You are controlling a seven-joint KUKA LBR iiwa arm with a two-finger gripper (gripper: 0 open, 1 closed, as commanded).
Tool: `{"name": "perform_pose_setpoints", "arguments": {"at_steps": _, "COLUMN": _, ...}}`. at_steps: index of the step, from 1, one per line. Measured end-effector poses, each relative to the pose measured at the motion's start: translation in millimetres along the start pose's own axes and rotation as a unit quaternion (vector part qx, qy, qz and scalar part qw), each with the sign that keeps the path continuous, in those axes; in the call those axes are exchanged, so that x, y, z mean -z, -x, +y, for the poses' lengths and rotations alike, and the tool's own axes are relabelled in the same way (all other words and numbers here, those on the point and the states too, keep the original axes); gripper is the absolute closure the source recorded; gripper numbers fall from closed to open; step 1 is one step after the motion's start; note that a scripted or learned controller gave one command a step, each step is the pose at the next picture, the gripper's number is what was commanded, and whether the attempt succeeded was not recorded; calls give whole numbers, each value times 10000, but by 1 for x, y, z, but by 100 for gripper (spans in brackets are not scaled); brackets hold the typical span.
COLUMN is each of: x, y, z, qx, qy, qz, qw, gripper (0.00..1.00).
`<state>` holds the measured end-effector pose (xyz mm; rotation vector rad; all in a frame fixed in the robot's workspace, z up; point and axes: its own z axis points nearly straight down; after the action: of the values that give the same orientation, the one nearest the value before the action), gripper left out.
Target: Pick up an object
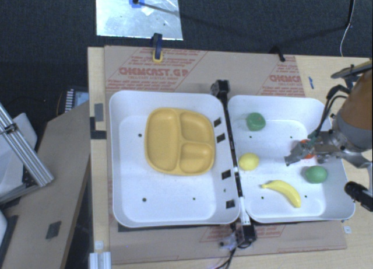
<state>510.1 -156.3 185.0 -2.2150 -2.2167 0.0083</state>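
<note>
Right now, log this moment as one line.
gripper over right bin | nothing seen held | nearest: green ball | banana, lemon untouched

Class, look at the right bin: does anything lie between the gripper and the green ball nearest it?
Nothing visible does. The gripper sits over bare floor of the right bin, and the green ball lies just beside it, lower right.

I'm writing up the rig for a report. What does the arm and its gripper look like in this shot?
The arm enters over the right bin. Its visible part is a bulky rounded body, orange-brown above and grey below, with thin dark cables looping beside it. The gripper is dark grey metal, narrow and tapering, with a small orange-red patch near its base. No markings can be read at this resolution.
</note>
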Motion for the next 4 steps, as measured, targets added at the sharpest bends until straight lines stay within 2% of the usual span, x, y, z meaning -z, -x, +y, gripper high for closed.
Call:
{"name": "perform_pose_setpoints", "arguments": {"at_steps": 1, "x": 5, "y": 0, "z": 3, "qx": 13, "qy": 51, "qz": -10, "qw": 10000, "gripper": 0}}
{"name": "perform_pose_setpoints", "arguments": {"at_steps": 3, "x": -98, "y": 1, "z": -7, "qx": -3, "qy": 30, "qz": -2, "qw": 10000, "gripper": 0}}
{"name": "perform_pose_setpoints", "arguments": {"at_steps": 4, "x": -85, "y": 2, "z": -6, "qx": -6, "qy": 60, "qz": -14, "qw": 10000, "gripper": 100}}
